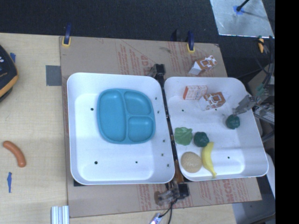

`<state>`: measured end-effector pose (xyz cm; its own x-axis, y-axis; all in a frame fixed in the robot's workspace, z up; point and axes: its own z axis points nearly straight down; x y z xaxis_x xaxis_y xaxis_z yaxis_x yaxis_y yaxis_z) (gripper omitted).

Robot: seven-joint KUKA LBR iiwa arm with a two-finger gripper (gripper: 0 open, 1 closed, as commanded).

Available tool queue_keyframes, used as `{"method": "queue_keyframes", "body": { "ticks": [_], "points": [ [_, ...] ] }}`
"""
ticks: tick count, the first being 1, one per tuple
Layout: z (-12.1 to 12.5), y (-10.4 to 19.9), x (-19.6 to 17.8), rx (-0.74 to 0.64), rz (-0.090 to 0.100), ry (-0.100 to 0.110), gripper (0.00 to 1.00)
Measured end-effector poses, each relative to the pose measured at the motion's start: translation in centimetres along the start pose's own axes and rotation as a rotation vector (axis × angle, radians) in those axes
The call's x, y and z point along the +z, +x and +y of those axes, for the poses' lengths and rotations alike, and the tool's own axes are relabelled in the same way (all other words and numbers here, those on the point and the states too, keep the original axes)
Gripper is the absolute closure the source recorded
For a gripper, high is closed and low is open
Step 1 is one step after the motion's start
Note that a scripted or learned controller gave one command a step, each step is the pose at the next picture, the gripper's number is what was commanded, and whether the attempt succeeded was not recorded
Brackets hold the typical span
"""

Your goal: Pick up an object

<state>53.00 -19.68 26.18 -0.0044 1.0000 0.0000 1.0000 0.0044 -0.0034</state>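
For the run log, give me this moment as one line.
stage: reaching | tool: right bin far edge, above green ball | held: nothing seen | left bin: blue plate

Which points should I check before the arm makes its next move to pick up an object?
1. Gripper over the right bin: ok, at its right rim.
2. Nearest target: ok, dark green ball just below the gripper.
3. Ball free of neighbours: ok, it lies alone.
4. Gripper holds nothing yet: cannot tell.
5. Banana and round bun apart: not ok, they touch.
6. Blue divided plate out of the way: ok, in the left bin.
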Motion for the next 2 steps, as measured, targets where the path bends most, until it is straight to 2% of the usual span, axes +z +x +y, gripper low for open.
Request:
{"method": "queue_keyframes", "body": {
  "ticks": [1,2],
  "points": [
    [4.1,-1.3,17.1,-0.002,0.000,0.001,0.00],
    [11.0,-0.7,17.2,-0.003,0.004,0.044,0.00]
  ]
}}
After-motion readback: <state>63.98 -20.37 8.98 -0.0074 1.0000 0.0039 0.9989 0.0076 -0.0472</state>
